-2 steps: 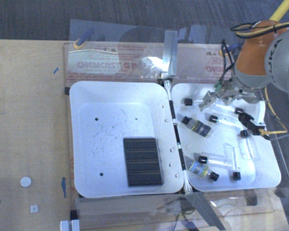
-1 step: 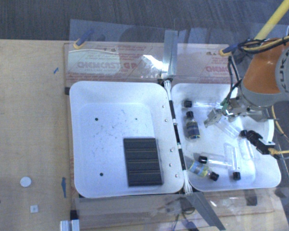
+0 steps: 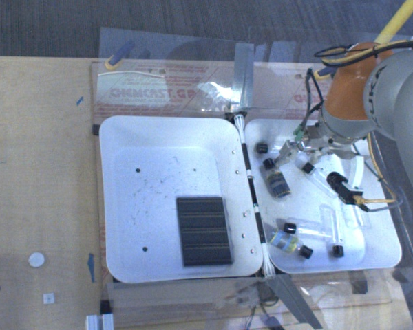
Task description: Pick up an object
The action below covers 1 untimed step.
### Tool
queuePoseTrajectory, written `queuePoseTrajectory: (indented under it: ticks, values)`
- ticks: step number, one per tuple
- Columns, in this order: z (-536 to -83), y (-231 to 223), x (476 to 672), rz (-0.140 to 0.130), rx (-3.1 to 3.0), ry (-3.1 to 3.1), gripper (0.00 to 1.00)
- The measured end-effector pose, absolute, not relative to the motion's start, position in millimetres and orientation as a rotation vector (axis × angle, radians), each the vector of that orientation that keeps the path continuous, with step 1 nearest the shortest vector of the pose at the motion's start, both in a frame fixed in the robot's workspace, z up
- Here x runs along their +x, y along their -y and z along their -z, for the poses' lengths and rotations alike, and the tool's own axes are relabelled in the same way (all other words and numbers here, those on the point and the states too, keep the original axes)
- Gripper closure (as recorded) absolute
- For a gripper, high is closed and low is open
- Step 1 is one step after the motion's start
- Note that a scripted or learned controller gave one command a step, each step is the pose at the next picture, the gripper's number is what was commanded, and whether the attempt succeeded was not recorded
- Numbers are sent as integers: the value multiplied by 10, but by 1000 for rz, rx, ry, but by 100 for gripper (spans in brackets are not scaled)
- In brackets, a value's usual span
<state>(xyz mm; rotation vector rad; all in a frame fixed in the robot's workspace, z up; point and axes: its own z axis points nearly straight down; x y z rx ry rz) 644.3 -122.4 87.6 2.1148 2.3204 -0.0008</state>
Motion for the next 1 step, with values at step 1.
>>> queuePoseTrajectory:
  ticks: [1]
  values:
    - [-949,969,5717,0,2093,-2344,0]
